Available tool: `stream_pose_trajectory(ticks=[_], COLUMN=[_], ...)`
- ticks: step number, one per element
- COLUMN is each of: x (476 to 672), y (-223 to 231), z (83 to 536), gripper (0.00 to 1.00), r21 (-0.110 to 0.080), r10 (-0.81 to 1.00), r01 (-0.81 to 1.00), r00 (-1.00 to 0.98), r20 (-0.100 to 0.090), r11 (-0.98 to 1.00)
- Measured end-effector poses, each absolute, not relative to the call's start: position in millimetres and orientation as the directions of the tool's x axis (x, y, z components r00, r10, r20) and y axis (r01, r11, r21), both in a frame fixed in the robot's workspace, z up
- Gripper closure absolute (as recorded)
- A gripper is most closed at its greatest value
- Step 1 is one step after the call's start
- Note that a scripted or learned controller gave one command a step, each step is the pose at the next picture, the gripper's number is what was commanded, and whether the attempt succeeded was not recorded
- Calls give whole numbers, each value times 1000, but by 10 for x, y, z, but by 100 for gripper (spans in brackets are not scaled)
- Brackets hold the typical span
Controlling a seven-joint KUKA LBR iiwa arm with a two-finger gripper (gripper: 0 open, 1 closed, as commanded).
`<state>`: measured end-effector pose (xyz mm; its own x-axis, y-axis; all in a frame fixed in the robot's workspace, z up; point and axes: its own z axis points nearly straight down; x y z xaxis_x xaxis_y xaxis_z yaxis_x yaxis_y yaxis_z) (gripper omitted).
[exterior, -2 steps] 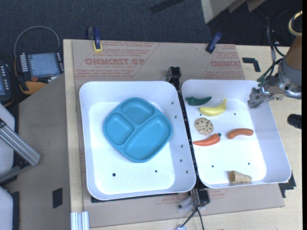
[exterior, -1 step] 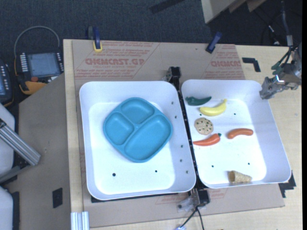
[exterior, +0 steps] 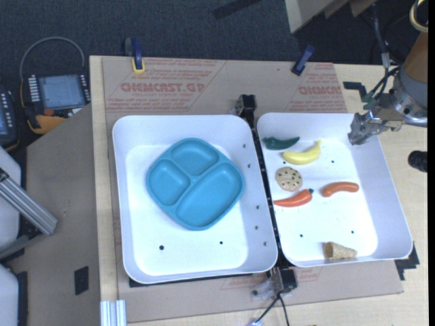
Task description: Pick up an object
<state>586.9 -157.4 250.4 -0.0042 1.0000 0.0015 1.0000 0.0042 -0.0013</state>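
The tool (exterior: 360, 129) hangs over the right bin's (exterior: 380, 182) upper right corner; whether it is clenched or released I cannot tell. The nearest pick, a banana (exterior: 302, 155), lies toward its eight o'clock, long axis roughly crosswise. Also there: one green pepper (exterior: 281, 142), cookie (exterior: 289, 178), chili (exterior: 293, 198), sausage (exterior: 338, 189) and cone (exterior: 338, 251). The left bin (exterior: 136, 236) holds one blue divided plate (exterior: 195, 183).

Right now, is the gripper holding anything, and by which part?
Nothing held. The gripper sits over the right bin's upper right rim, apart from the banana and the other toy foods.
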Motion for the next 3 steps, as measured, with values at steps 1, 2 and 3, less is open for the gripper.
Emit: stream_pose_trajectory(ticks=[1,2,3], x=[5772,5638,5574], y=[-1051,-527,-67], z=[2577,2420,2330], gripper=[100,100,100], r21=[-1,-3,-3], r10=[1000,1000,1000], r01=[1000,1000,1000], r00=[-5,-5,-5], r20=[2,3,3], r11=[5,5,5])
